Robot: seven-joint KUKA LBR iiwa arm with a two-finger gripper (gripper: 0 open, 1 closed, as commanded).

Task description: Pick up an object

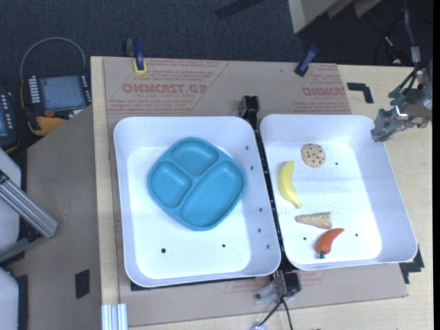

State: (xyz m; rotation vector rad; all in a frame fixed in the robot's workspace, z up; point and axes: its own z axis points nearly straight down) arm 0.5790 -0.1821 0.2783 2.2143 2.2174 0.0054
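The right bin (pixel 385 184) holds a round chocolate-chip cookie (pixel 313 155), a yellow banana (pixel 288 183), a tan wedge-shaped piece (pixel 314 219) and a red-orange chili pepper (pixel 329 240). The gripper (pixel 385 124) hangs at the far right, over the upper right corner of that bin, well away from all of these things. Nothing shows between its fingers.
In the left bin (pixel 137 239) lies a blue divided plate (pixel 197 182). Both bins rest on a cardboard sheet (pixel 206 81) clamped to the bench. A small screen with cables (pixel 62 91) sits off the bench at the left.
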